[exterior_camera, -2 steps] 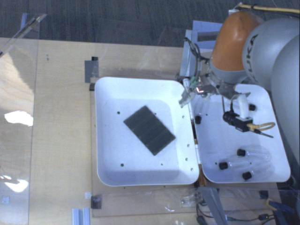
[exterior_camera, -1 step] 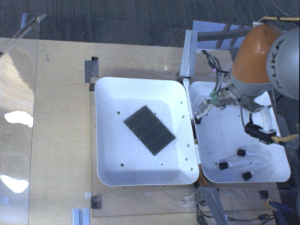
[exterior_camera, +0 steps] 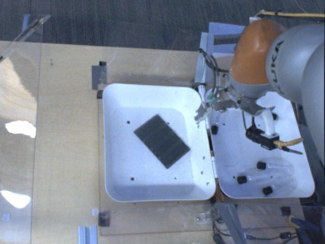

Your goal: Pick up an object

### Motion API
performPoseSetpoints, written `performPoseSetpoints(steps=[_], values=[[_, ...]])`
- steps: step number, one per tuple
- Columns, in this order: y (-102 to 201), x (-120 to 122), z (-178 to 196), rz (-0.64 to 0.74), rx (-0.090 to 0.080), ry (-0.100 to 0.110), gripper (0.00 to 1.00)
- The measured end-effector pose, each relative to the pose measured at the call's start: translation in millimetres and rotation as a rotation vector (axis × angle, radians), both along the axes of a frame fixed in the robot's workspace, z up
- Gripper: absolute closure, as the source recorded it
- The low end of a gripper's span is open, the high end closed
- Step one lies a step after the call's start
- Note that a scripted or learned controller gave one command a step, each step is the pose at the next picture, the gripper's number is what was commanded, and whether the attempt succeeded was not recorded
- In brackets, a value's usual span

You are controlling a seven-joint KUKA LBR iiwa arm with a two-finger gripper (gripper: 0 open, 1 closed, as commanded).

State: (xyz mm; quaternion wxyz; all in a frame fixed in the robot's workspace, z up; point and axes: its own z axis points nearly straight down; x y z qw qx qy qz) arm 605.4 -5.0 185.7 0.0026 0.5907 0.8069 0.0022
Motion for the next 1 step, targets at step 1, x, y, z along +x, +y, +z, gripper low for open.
performPoseSetpoints(steps=[1], values=[[1.6,2.0,11.4,0.004,0.001,-0.007,1.00]])
